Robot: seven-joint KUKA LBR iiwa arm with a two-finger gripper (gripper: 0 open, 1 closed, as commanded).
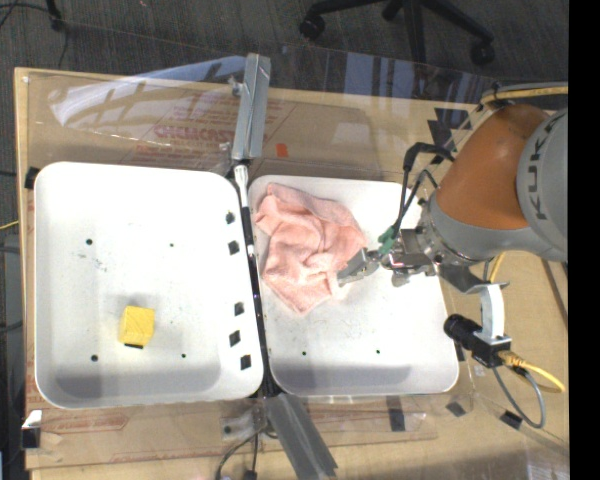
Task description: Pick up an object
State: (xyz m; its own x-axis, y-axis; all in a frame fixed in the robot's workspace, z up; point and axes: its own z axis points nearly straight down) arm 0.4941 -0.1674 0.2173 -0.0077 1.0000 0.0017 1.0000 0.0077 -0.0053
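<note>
A crumpled pink cloth (305, 246) lies in the upper left part of the right bin (420, 368). My gripper (353, 268) reaches in from the right and its tip touches the cloth's lower right edge, low over the bin floor. A small yellow block (137, 326) sits in the lower left part of the left bin (60, 198), far from the gripper.
A metal divider bar (248, 268) runs between the two bins. The arm's orange and grey body (500, 183) hangs over the right bin's right rim, with cables (500, 353) below it. White floor shows in the right bin's lower half.
</note>
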